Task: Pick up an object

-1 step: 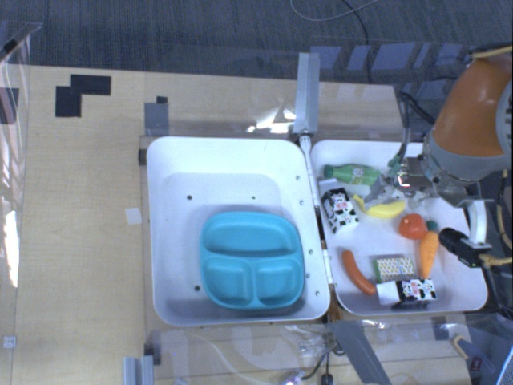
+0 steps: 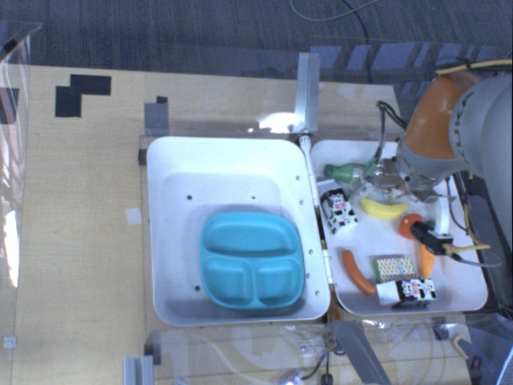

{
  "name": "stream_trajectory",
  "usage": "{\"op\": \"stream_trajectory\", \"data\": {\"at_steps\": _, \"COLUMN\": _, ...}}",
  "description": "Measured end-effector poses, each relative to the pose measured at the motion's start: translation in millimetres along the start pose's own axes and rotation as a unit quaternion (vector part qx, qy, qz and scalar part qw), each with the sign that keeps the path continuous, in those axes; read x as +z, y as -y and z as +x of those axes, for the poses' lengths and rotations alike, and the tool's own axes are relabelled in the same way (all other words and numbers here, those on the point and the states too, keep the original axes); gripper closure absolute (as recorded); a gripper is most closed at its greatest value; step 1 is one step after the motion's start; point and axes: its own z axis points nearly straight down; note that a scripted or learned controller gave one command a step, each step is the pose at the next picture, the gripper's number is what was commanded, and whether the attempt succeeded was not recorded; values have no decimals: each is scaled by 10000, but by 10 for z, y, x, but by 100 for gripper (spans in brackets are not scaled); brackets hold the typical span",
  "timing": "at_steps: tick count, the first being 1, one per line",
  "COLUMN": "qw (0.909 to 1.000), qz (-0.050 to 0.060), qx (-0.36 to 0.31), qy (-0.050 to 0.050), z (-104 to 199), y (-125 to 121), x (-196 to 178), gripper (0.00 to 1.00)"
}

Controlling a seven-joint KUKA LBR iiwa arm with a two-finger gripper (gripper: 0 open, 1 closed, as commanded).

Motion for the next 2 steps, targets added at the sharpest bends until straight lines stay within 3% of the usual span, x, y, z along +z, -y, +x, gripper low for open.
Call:
{"op": "stream_trajectory", "data": {"at_steps": 1, "qw": 10000, "qz": -37, "qx": -8, "qy": -12, "z": 21, "y": -29, "x": -131, "gripper": 100}}
{"op": "stream_trajectory", "data": {"at_steps": 2, "qw": 9971, "qz": 10, "qx": -761, "qy": 0, "z": -155, "y": 254, "x": -1220, "gripper": 100}}
